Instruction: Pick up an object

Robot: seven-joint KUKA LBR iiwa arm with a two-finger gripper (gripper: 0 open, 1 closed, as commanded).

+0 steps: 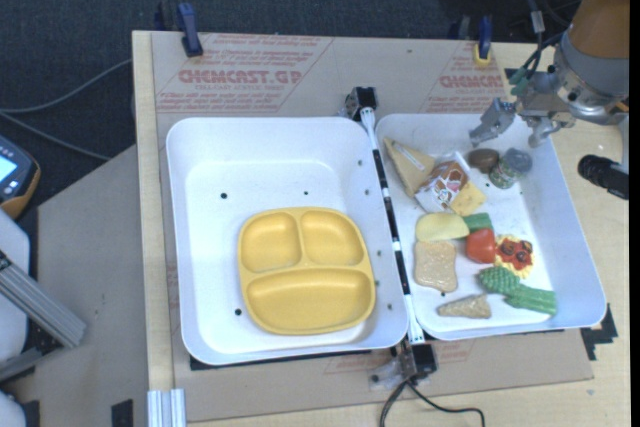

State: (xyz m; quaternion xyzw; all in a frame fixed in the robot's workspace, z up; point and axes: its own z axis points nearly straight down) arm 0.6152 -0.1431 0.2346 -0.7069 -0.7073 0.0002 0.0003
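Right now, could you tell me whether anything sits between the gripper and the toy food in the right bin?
Nothing visible does. The gripper hovers over the far end of the right bin, and the toy food lies uncovered beneath and in front of it.

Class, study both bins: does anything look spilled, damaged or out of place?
Nothing stands out. The yellow plate lies flat in the left bin, and the toy foods sit loosely heaped inside the right bin, none over its rim.
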